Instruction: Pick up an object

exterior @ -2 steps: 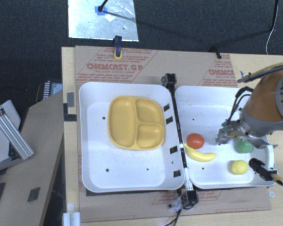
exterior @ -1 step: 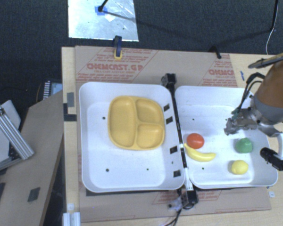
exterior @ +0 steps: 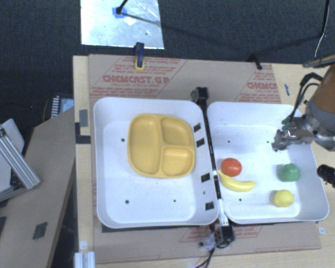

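The end effector (exterior: 283, 138), its state impossible to tell, hovers above the green ball (exterior: 289, 172) just below it, so a descent from here risks missing or nudging the round toy away.

Two white bins lie on a tan board (exterior: 173, 74) printed with faded red lettering. The left bin (exterior: 109, 200) carries a pale yellow divided plate (exterior: 160, 146) near its middle. In the right bin (exterior: 251, 133), toward its front edge, sit an orange-red tomato (exterior: 230, 166), a yellow banana (exterior: 236, 184), a green round fruit (exterior: 289, 172) and a yellow lemon (exterior: 283, 197). The metallic grey gripper (exterior: 282, 138) hangs from an arm (exterior: 329, 102) with an orange band. Beyond the board's far edge a silvery sheet (exterior: 121, 15) with a small blue mark lies on dark floor.
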Available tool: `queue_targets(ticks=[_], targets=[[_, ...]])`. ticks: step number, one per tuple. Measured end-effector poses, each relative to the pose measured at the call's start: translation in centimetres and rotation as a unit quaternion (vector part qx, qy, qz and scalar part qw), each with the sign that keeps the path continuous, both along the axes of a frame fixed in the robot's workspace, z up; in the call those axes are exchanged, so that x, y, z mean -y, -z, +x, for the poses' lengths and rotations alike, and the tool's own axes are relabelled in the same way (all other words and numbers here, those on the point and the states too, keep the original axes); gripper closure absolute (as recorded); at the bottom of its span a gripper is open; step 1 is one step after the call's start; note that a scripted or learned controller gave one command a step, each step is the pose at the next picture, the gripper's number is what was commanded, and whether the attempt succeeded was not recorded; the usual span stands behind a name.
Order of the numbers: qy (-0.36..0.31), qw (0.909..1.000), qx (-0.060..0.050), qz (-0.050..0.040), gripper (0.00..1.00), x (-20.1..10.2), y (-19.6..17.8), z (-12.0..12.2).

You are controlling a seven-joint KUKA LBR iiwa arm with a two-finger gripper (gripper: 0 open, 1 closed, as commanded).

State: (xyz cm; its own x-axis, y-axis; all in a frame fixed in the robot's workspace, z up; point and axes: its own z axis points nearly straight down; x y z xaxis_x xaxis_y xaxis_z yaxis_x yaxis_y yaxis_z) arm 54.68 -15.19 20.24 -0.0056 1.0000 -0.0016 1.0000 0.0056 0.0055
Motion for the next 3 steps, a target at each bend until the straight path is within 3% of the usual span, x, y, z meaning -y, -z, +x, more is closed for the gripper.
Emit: queue_targets(ticks=[1, 3], targets=[[0.000, 1.0000, 0.001, -0.0002, 1.00, 0.0, -5.3, 0.2], [-0.002, 1.0000, -0.002, 0.0012, 1.00, -11.6, -4.3, 1.6]])
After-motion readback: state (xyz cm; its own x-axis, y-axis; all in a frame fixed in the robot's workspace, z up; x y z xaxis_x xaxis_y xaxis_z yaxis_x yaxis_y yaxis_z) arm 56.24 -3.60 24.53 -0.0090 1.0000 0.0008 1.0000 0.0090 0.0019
